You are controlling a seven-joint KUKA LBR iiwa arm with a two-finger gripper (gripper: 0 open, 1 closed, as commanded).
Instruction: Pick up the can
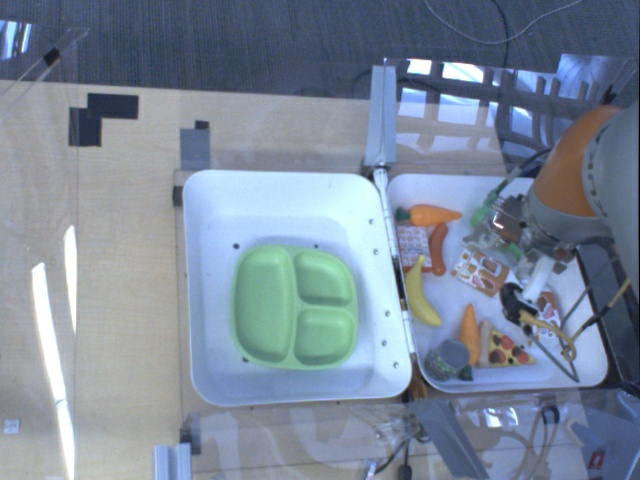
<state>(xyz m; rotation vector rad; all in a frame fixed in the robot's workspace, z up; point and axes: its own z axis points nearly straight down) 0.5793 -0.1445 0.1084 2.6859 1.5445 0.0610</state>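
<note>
A pale wooden bench top (100, 268) fills the near ground, streaked with bright glare. Beyond it lies dark grey carpet (250, 18) — a thin cable (500, 28) loops across it. Black tape patches (100, 116) mark the wood.

Bright even light, glassy reflections

Green divided plate (296, 305) in the left bin (215, 203) — banana (419, 293), carrot (434, 214), pizza slice (507, 349) in the right bin (594, 366).
</note>
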